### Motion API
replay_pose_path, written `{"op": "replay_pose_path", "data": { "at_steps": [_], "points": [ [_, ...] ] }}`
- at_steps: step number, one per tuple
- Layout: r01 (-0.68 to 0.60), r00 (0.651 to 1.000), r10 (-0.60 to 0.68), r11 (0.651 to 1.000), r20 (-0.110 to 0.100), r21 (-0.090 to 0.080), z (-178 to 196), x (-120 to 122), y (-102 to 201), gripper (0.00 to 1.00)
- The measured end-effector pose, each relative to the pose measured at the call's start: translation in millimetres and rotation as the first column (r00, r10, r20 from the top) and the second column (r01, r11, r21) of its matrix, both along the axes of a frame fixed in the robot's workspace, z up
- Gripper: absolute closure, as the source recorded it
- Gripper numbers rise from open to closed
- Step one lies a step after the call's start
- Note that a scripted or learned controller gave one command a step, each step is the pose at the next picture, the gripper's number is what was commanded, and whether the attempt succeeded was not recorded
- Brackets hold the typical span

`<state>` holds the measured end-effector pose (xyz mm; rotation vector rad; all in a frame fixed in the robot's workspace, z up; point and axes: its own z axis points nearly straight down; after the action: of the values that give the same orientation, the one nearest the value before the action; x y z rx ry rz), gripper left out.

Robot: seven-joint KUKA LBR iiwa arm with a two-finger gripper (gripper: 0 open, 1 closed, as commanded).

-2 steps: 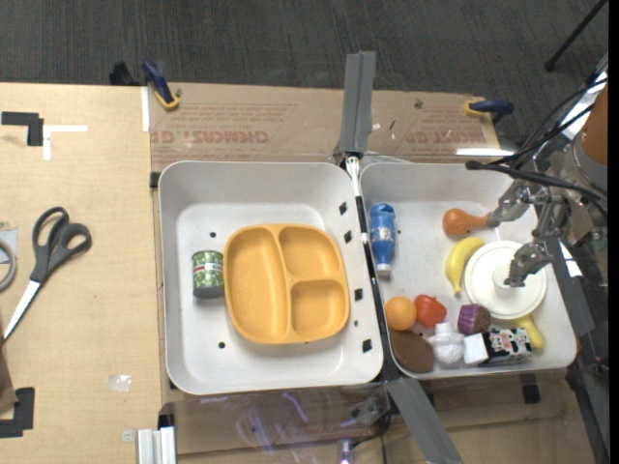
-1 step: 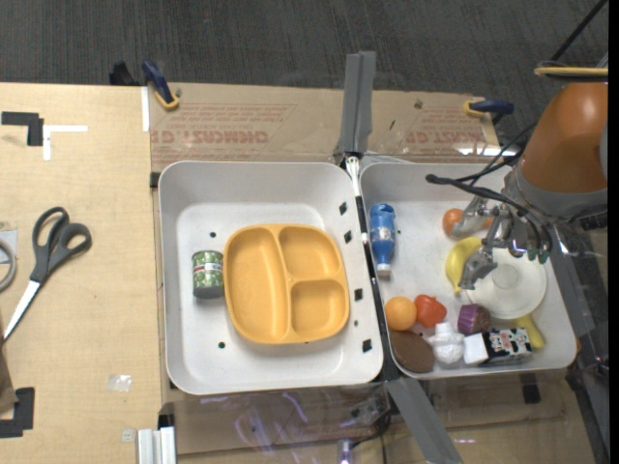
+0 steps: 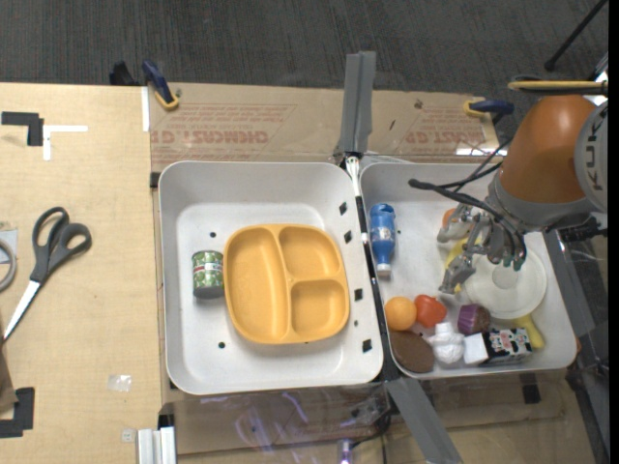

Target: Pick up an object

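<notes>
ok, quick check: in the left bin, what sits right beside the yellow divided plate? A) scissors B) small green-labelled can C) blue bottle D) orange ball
B. The small can lies against the left edge of the yellow divided plate in the left bin; the blue bottle and orange ball are in the right bin, and the scissors lie on the bench outside.

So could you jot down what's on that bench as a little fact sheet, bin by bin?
left bin: yellow divided plate, small green-labelled can at its left edge
right bin: blue bottle, orange ball, brown disc, purple item, white cup, other small things
pincer: low over the right bin
bench, left of bins: scissors
</notes>
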<state>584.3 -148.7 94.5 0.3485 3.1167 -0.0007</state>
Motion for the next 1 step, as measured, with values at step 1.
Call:
{"op": "replay_pose_path", "data": {
  "at_steps": [1],
  "points": [
    [-0.004,1.000,0.004,1.000,0.006,-0.002,11.1,2.0,0.8,1.00]
  ]
}}
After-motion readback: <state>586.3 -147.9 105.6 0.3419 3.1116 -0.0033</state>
